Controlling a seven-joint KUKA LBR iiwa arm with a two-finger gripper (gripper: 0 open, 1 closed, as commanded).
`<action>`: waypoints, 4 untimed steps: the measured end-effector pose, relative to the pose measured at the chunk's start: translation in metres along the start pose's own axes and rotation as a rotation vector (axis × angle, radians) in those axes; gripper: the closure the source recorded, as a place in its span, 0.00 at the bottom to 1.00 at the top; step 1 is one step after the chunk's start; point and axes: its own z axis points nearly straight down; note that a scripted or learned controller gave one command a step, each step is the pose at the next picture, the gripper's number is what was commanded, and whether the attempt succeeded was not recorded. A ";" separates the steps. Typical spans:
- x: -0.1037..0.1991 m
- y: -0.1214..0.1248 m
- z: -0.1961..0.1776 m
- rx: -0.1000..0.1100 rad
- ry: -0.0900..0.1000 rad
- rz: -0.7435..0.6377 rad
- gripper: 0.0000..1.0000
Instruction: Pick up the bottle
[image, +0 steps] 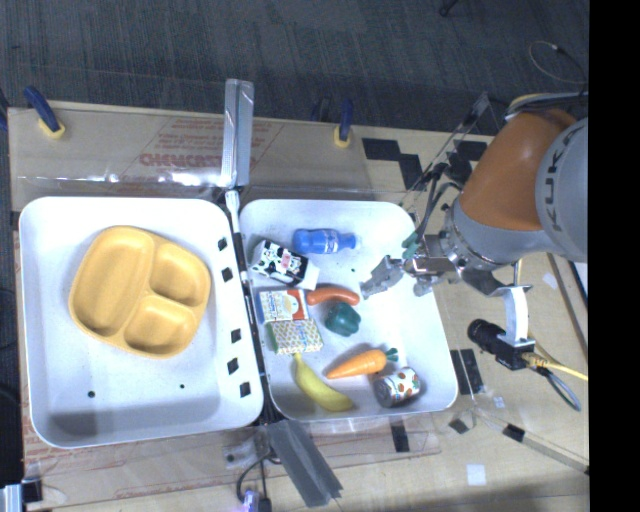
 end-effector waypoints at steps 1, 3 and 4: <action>0.025 0.049 0.129 -0.006 -0.001 0.059 0.00; 0.022 -0.003 0.135 0.005 0.000 0.094 1.00; 0.102 -0.047 -0.027 -0.003 -0.002 0.011 1.00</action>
